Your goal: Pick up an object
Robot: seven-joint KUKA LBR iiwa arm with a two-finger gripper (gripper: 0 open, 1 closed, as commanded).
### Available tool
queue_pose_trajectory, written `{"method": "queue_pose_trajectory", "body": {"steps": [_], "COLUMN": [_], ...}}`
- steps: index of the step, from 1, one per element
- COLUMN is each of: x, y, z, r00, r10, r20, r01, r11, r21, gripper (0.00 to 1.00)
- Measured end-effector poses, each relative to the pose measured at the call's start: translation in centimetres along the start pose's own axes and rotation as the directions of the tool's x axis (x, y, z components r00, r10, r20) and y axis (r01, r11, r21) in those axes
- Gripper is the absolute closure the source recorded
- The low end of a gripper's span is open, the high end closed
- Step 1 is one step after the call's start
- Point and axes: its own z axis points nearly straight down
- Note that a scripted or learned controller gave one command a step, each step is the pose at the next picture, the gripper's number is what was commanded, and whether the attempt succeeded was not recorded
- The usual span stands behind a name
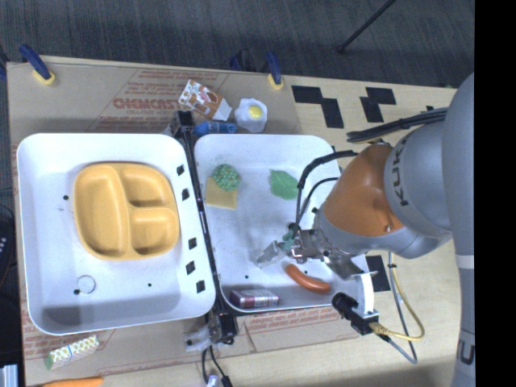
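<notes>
We count two shallow white plastic bins on the surface, and take the right bin [242,147] as our landmark. Nearest us, along its front wall, lies one dark cylindrical can [253,299]. Just right of that, one orange sausage-shaped toy [307,279] lies on the bin floor. Above the sausage hangs the pincer [278,250], over the bin's middle; we cannot tell how its fingers stand. The grey arm with its orange band [367,204] reaches in from the bin's right side, wrist bent low. Further back sit one green leafy piece [283,184], one green ball [226,176] and one yellow sponge block [221,194]. Left of the landmark, the left bin [40,216] carries one yellow divided tray [127,210].
</notes>
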Motion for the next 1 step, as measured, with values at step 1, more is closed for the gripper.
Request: {"method": "queue_pose_trajectory", "body": {"steps": [1], "x": [-2.4], "y": [0.04], "z": [-0.05], "r00": [0.955], "r10": [-0.295], "r20": [0.003], "r01": [0.295], "r11": [0.955], "r21": [-0.003], "gripper": [0.0]}}
